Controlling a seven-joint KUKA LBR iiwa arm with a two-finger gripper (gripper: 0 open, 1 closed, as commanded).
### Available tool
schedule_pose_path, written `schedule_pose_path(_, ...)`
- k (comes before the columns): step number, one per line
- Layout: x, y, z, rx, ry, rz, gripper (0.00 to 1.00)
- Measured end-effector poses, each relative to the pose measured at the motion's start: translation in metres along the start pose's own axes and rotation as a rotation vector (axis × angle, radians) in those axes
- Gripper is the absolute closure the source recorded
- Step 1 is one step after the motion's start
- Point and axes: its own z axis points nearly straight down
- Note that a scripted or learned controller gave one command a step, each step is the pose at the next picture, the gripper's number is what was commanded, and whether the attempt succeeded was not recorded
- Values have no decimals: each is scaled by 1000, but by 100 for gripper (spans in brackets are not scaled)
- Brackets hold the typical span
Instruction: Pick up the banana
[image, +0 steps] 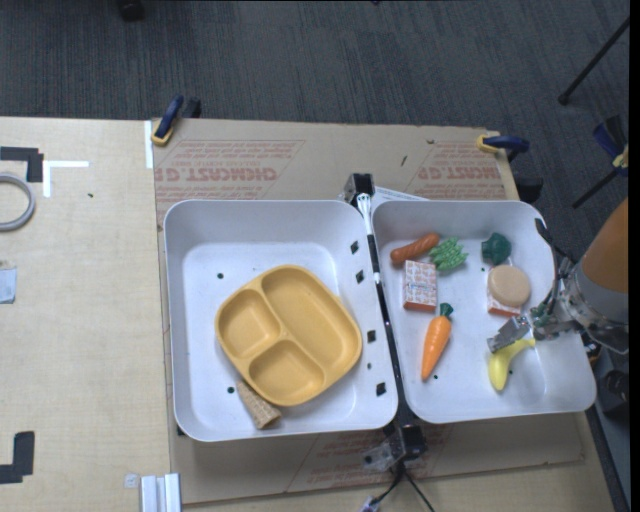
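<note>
The yellow banana (502, 367) lies in the right bin (470, 398), near its right front part, with its upper end pointing toward the right wall. My gripper (514, 334) reaches in from the right and sits right at the banana's upper end, touching or just above it. The banana's lower part rests on the bin floor.
In the right bin are also a carrot (435, 342), a pink wafer block (420, 285), a sausage (414, 248), a green leafy piece (449, 255), a dark green piece (496, 247) and a round bun (509, 287). The left bin (190, 300) holds a yellow divided plate (289, 333) and a brown cracker (258, 406).
</note>
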Motion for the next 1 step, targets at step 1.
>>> schedule_pose_path(1, -2, 1, -10, -4, -7, 3, 100)
